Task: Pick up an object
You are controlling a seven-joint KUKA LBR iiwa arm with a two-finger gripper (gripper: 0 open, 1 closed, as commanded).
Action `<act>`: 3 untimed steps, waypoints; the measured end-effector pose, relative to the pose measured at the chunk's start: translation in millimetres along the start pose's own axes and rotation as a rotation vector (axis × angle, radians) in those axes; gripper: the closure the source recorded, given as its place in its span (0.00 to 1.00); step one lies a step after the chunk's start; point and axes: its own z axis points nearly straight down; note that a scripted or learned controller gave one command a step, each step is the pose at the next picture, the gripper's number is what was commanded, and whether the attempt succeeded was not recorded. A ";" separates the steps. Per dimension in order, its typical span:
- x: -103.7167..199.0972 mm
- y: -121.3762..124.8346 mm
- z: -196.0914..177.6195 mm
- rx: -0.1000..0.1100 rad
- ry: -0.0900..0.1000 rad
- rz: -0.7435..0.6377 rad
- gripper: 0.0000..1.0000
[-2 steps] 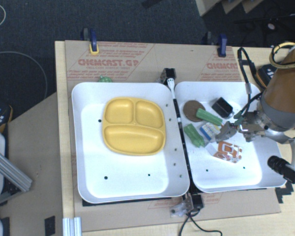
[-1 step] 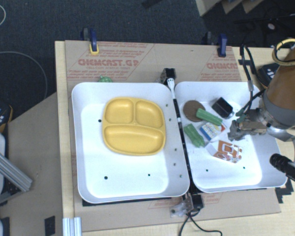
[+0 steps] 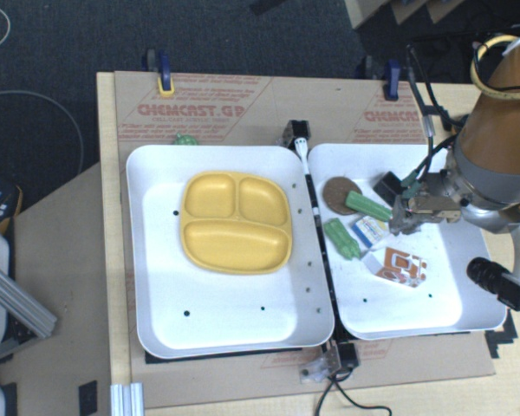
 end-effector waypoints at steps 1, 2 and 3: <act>72.6 1.5 -91.9 -0.005 0.002 -0.004 1.00; 117.8 1.0 -107.7 0.003 0.000 0.002 1.00; 146.4 1.5 -139.3 0.002 0.000 0.004 1.00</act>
